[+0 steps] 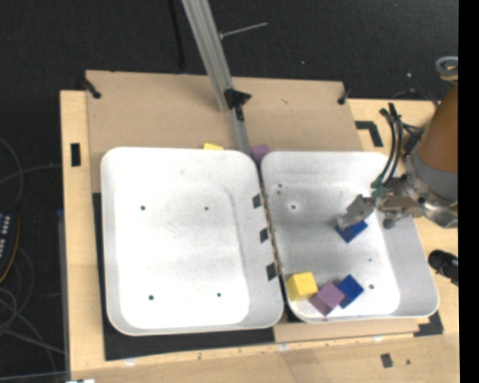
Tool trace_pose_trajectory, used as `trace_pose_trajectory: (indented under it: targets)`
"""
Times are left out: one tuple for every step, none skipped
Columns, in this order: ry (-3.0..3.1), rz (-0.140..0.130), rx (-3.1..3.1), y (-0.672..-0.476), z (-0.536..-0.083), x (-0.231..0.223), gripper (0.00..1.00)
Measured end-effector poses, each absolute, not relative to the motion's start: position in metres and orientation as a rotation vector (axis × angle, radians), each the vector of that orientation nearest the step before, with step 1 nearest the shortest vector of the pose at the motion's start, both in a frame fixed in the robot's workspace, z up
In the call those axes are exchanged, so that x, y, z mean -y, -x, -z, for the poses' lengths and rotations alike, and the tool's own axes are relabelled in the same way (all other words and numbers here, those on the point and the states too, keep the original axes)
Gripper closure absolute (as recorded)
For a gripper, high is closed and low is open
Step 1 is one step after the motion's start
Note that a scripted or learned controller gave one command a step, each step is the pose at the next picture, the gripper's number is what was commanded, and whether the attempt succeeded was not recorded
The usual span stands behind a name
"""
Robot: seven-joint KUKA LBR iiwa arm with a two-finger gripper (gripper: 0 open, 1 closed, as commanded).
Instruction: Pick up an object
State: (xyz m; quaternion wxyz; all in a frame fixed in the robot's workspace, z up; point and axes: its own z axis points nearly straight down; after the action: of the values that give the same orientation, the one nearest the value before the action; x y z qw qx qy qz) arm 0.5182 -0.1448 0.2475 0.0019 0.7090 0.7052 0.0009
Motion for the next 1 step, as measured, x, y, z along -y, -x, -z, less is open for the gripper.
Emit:
trace_pose_trajectory:
  targets:
    - [-2.207,-0.013,-2.209,-0.5914,-0.1275,0.1674,0.00]
